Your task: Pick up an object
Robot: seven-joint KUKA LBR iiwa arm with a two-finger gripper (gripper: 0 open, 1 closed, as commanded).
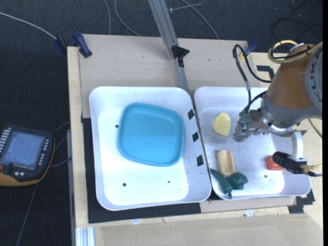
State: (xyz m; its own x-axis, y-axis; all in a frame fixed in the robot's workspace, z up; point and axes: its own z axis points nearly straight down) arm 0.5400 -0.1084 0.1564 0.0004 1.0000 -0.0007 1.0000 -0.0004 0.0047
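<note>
On the desk, the left bin (pixel 104 152) holds a blue square plate (pixel 151 134). In the right bin (pixel 256 174) a yellow piece (pixel 222 123) lies near the top, with a tan block (pixel 225 161) and a green toy (pixel 231 180) below it. The end effector (pixel 245 130) sits low just beside the yellow piece; I can't tell whether it's open or closed. An orange piece (pixel 271 162) lies further right.

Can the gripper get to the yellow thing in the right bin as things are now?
Probably yes. The gripper sits close beside the yellow thing, with bare bin floor between them. The tan block and green thing lie apart, toward the bin's front edge.
</note>
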